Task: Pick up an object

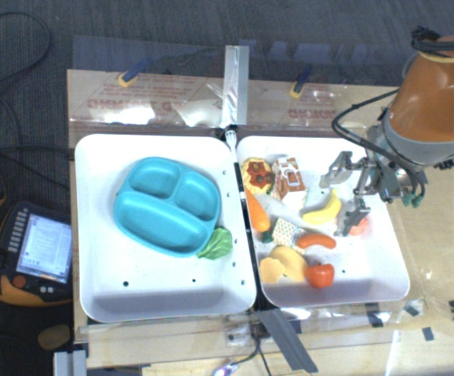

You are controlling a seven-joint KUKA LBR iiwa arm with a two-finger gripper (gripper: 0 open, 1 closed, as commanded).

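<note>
The gripper hangs low over the right bin, fingers spread and holding nothing, just above a banana. Nothing is lifted yet, so the grasp and the raise remain. The toy food lies heaped in that bin; a blue plate sits in the left bin. No writing is legible.

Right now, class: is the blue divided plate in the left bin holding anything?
Empty. The blue divided plate shows bare compartments; a green leaf lies beside its rim, in the left bin.
</note>
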